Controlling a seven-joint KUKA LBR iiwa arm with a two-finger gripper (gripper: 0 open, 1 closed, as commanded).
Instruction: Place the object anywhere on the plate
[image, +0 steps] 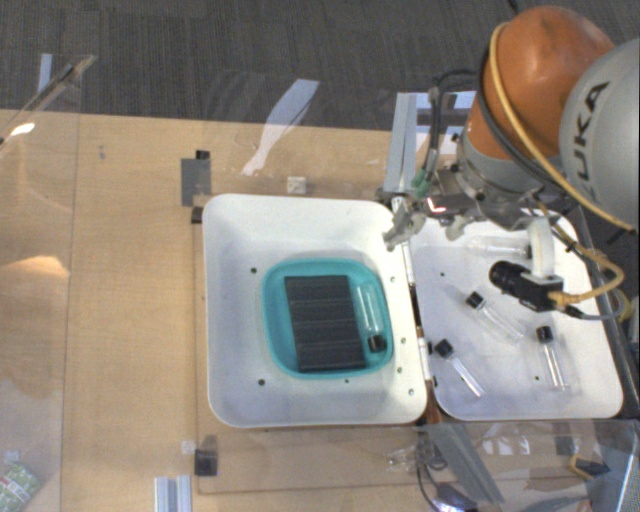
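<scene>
Inside left bin, teal plate with vial.

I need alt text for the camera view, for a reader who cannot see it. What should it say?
A clear vial with a black cap lies on the teal plate in the left white bin, beside a dark ridged insert. The grey arm hangs over the right bin, where several more vials lie scattered.

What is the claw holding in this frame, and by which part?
It cannot be told. The claw sits at the top edge between the two bins, with no object visible in it. One tube already lies on the teal plate.
</scene>
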